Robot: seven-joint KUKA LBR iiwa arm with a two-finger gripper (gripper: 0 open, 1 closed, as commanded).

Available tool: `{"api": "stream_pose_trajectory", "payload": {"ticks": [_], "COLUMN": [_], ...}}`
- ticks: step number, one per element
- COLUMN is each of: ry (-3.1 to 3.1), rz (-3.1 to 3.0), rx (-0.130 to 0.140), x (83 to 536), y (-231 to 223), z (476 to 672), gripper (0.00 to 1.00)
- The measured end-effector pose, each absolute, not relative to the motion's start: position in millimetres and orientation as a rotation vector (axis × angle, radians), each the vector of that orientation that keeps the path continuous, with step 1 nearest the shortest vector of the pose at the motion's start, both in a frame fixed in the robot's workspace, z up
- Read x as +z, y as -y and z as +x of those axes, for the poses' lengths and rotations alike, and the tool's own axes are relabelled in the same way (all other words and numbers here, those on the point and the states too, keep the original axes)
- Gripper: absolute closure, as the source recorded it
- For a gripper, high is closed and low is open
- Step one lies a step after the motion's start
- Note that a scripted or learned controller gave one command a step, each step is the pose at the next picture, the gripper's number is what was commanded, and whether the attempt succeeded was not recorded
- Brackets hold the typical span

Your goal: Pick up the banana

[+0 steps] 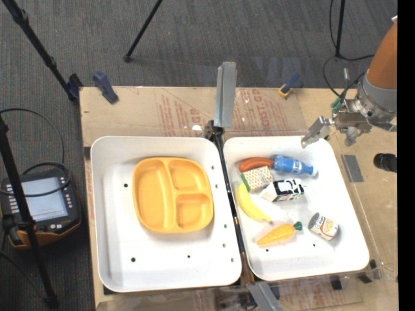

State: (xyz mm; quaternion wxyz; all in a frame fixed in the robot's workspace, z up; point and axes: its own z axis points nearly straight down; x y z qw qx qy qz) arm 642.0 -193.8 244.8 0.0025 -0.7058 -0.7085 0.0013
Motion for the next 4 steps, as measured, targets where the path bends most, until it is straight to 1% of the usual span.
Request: {"api": "stream_pose_trajectory", "payload": {"ticks": [1, 2, 3, 4], "ry": [2.247, 2.421, 2.479, 2.537], "rz": [-2.187, -2.062, -1.925, -1.842], "rx": [0.005, -0.022, 0.003, 0.006], "x": [126.0, 105.6, 185.2, 184.4], "y": [110.1, 91.5, 60.2, 39.6], "z": [604.7, 588.7, 644.3, 573.4], "gripper": [0.00, 0.00, 0.00, 0.00]}}
